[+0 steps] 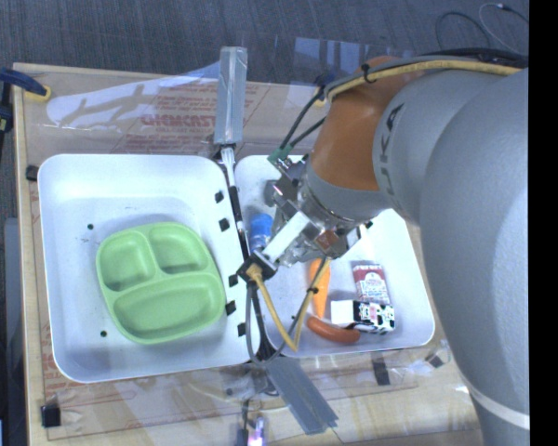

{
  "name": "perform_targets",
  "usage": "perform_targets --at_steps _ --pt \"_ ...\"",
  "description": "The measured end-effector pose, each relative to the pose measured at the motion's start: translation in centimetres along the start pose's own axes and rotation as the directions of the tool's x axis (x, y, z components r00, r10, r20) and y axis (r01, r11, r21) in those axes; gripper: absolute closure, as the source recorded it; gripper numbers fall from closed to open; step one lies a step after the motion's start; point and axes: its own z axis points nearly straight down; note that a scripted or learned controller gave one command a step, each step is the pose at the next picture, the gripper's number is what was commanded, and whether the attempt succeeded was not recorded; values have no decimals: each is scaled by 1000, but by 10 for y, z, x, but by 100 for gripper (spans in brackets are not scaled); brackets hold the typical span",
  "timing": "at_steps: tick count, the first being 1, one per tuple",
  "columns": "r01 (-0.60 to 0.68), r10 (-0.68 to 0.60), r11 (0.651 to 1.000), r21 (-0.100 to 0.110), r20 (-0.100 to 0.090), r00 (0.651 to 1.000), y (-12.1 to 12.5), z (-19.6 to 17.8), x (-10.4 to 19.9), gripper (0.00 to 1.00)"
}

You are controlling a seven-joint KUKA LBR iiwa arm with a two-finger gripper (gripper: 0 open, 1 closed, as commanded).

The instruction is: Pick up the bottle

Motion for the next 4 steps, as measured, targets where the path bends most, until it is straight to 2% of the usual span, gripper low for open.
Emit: perform_targets --at_steps 1,2,3,4 --pt "525 -525 851 -1 0 851 7 74 -23 100" --pt "484 -484 875 -5 -1 875 -39 -114 4 100" --pt "760 -760 650 -2 3 650 -90 -10 33 100" --pt "759 -759 652 -3 3 652 -90 -10 33 0"
